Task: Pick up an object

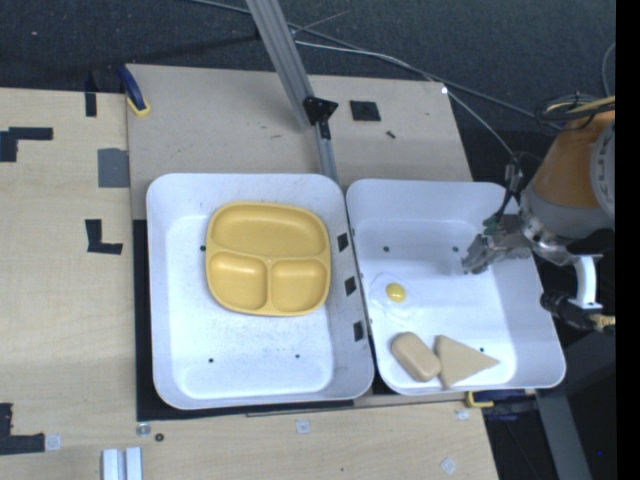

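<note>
Your hand (480, 255) sits low over the right bin (420, 200), near its far right side, reaching in from the right. You cannot tell whether it is released or clenched; nothing is visible in it. In that bin, a small yellow ball (396, 292) lies left of the hand, well apart. A tan oval piece (413, 356) and a tan wedge (462, 360) touch at the near edge. The left bin (170, 298) holds a yellow divided plate (268, 257).

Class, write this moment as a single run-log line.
arm: reaching in over right bin | gripper: above bin floor, nothing seen held | right bin: small yellow piece, tan roll, tan wedge | left bin: yellow divided tray
</note>
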You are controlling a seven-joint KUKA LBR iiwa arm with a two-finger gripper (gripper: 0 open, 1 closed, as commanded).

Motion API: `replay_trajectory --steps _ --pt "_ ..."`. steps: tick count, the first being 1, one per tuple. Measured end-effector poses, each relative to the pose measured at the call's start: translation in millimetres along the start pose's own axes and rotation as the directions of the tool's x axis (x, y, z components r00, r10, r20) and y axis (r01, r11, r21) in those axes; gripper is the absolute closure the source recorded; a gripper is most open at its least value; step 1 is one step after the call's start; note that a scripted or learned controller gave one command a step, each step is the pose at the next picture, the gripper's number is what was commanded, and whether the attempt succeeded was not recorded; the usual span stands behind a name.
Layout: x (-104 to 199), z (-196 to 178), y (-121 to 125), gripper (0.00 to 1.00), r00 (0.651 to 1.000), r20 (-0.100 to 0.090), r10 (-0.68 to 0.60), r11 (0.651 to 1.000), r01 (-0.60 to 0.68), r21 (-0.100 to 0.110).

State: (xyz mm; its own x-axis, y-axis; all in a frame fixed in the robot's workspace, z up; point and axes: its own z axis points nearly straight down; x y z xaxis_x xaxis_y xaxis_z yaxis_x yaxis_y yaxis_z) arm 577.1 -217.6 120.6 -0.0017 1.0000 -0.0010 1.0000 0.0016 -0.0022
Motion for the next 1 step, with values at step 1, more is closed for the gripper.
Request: replay_trajectory --steps 1 --pt "4.2 -62.3 -1.9 1.00 1.000 0.001 0.000 1.000 0.000 -0.007"
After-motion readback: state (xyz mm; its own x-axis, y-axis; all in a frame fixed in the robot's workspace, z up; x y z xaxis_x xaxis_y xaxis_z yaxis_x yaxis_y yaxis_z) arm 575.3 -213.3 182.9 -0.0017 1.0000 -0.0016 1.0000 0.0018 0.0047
